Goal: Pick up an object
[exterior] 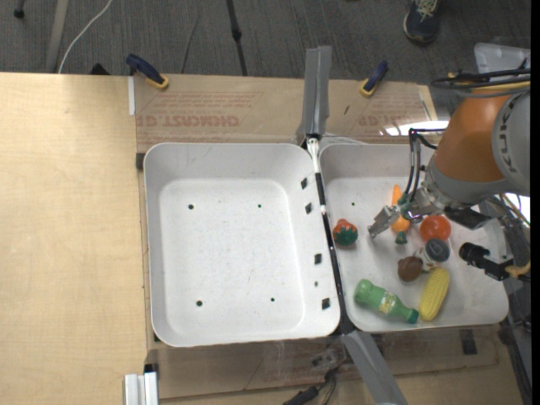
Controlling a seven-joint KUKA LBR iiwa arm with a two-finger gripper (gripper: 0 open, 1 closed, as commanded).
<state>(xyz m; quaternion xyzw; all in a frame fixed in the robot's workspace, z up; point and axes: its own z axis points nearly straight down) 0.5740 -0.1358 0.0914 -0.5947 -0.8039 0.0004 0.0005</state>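
White left bin (pixel 169 226): nothing of the task's in it, sits edge to edge with the right bin.
Right bin (pixel 337 163): holds all the objects.
Strawberry toy (pixel 344 233): red with green, near the bin's left edge, mid-height.
Green bottle (pixel 384 301): lying flat near the front edge, long axis left-right, dark cap end pointing right and slightly toward the front.
Gripper (pixel 390 223): over the bin centre, fingers spread apart, nothing between them; an orange piece (pixel 397 197) sits just beside it.
Brown ball (pixel 410 267): right of centre.
Corn cob (pixel 434 293): yellow, by the front right corner, long axis running front-to-back, tilted slightly.
Tomato (pixel 435 226): red, just right of the gripper.
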